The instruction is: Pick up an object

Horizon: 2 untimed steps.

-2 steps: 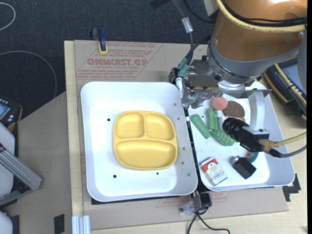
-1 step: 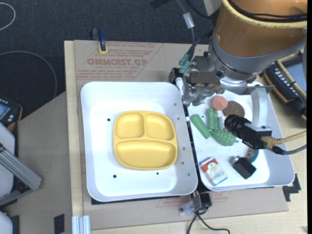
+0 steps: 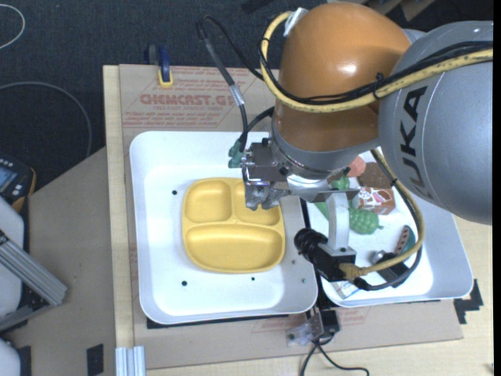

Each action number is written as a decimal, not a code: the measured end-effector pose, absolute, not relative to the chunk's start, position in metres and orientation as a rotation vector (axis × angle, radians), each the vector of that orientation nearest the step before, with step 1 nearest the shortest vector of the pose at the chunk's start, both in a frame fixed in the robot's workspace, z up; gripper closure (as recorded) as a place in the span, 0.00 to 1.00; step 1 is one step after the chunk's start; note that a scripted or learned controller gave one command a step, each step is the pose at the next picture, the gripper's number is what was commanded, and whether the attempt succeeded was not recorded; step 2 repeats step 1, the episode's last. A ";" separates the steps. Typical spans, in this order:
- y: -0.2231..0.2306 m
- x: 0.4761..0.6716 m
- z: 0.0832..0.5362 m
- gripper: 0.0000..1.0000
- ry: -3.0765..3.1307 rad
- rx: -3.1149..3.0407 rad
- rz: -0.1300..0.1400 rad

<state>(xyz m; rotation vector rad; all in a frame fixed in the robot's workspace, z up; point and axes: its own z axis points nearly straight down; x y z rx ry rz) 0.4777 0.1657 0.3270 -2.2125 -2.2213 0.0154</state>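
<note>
A yellow divided plate (image 3: 231, 237) lies in the middle of the left bin (image 3: 156, 233). My gripper (image 3: 261, 197) hangs under the big orange wrist band (image 3: 337, 61), just over the plate's far right corner. Nothing shows in its grasp. In the right bin (image 3: 448, 266) I see a green bumpy object (image 3: 362, 220), a red and white item (image 3: 376, 200), a brown piece (image 3: 404, 239) and a pinkish item (image 3: 358, 167). The arm hides much of that bin.
Black cables (image 3: 344, 271) loop from the wrist down over the divide between the bins. Both bins rest on a cardboard sheet (image 3: 188, 92) with a blue clamp (image 3: 163, 61) at its far edge. Bare white floor surrounds the plate.
</note>
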 end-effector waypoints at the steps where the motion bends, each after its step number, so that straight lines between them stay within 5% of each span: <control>1: 0.119 0.480 0.424 1.00 -2.221 -2.231 -0.016; 2: 0.119 0.480 0.424 1.00 -2.221 -2.231 -0.016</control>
